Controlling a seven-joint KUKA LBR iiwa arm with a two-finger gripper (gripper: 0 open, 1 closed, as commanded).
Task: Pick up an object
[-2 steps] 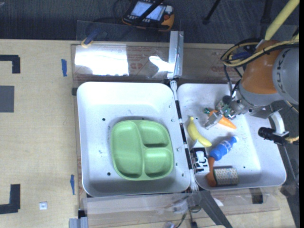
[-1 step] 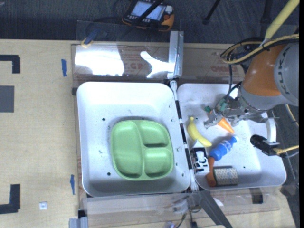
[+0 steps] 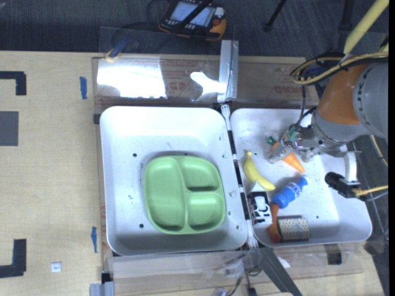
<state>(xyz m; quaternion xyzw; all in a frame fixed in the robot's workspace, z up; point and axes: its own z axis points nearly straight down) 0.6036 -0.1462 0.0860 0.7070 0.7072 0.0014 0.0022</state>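
Pale wooden tabletop carries two white bins. Left bin holds a green divided plate. Right bin, lower right of frame, holds a banana, blue bottle, orange carrot and grater. Jaws hover beside the carrot; whether they are parted, I cannot tell.

Landmark: the left bin is taken as reference.
Green tray: laid inside the left bin, three compartments seen.
Handheld controller: placed beyond the left bin, off the desk.
Blue tape: stuck beside the bin's far-left corner.
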